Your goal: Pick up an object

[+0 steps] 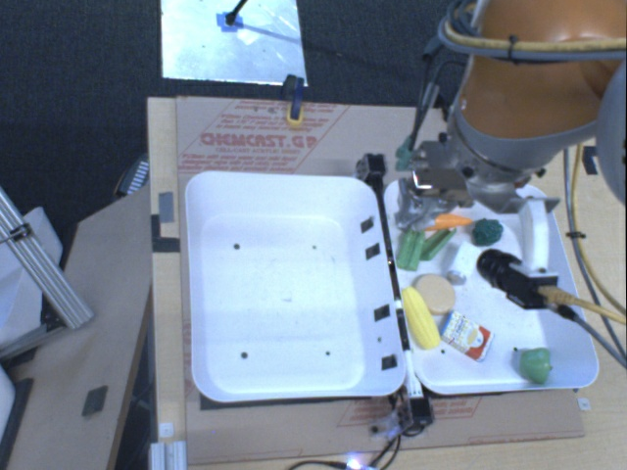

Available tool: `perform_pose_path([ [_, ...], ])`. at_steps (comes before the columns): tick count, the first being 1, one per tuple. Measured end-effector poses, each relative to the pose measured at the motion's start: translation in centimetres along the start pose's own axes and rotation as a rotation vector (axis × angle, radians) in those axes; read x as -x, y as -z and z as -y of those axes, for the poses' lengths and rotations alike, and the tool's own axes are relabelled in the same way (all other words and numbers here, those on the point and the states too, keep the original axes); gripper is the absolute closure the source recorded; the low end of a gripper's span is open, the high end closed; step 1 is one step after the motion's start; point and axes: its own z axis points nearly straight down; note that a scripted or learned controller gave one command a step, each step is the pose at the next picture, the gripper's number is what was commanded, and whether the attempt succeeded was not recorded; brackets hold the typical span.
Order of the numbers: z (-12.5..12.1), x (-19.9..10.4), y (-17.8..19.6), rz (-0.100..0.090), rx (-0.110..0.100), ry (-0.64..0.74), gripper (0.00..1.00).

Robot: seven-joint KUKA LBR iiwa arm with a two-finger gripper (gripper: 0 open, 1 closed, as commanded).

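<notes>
Bright, even overhead light; glare on foil sheet (233, 27); soft overall focus, faint shadows.

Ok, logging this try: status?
Gripper low in the right white bin, over green stick pieces. Nothing seen held. Small orange carrot alongside.

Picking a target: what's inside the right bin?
The right bin holds a yellow corn cob, tan disc, small carton, green pepper, broccoli, carrot and green sticks. The arm covers its far end.
</notes>
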Motion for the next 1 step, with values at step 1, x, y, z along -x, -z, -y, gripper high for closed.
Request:
perform_pose_path([
  [1, 0.78, -0.94, 15.25, -0.003, 0.033, -0.006, 1.0],
])
